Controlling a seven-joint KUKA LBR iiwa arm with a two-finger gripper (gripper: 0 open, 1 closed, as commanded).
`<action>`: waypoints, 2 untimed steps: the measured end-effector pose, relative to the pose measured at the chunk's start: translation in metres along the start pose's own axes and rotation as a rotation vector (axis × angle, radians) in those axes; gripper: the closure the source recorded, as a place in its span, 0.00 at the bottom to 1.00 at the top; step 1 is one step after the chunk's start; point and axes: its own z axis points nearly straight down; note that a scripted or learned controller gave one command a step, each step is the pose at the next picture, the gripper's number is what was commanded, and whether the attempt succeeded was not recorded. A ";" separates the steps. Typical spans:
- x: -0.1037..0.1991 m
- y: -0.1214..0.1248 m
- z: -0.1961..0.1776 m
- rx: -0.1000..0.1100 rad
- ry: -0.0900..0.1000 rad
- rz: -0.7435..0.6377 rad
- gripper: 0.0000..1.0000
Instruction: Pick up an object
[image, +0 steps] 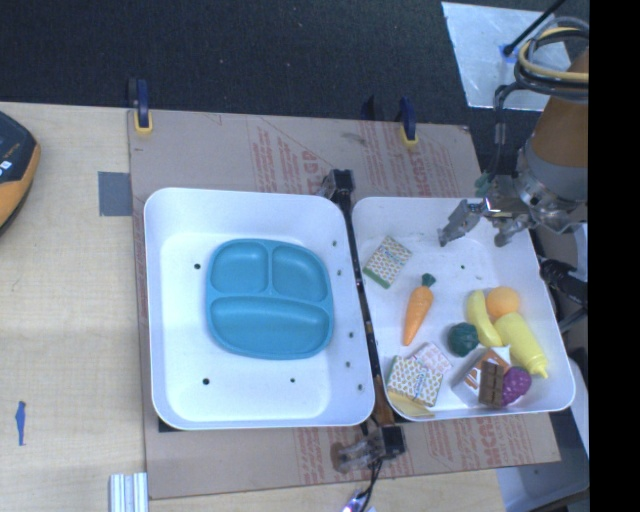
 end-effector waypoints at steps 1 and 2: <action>0.022 -0.023 0.087 0.009 0.002 0.000 0.00; 0.050 -0.053 0.125 0.006 0.002 0.001 0.00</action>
